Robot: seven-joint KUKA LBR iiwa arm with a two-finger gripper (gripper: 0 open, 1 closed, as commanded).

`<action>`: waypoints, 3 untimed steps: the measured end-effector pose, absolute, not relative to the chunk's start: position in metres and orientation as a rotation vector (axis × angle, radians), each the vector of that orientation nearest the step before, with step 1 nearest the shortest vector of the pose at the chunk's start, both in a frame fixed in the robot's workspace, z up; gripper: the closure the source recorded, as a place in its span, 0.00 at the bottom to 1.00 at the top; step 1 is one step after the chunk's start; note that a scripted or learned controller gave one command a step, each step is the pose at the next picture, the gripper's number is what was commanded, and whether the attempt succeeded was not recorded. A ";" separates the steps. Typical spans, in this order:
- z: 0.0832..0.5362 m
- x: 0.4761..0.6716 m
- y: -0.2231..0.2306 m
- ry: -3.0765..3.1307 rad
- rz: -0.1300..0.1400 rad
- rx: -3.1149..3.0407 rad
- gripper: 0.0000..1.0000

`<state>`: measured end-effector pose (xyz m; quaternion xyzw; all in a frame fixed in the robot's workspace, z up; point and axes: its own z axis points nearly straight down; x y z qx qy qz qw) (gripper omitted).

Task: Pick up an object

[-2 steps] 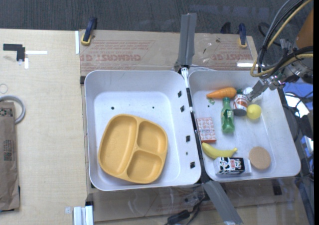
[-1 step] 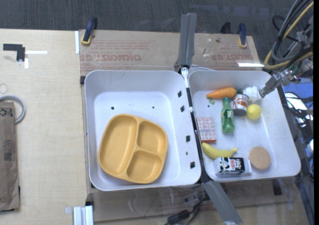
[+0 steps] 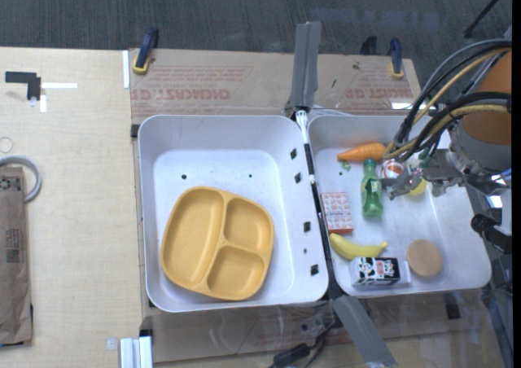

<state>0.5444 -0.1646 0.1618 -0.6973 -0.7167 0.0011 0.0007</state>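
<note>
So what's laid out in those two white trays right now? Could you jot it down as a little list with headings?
left tray: a yellow divided plate
right tray: carrot, green bottle, small red-patterned packet, banana, black-and-white carton, round tan disc
arm: reaches in from the right, over the right tray
pincer: low over the tray's upper part, beside the green bottle
held: nothing visibly between its fingers
</note>
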 end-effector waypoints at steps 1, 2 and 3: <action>0.091 0.493 -0.111 -2.220 0.004 -2.220 0.00; 0.190 0.506 -0.085 -1.705 0.007 -2.638 0.00; 0.291 0.487 -0.057 -1.498 0.010 -2.761 0.00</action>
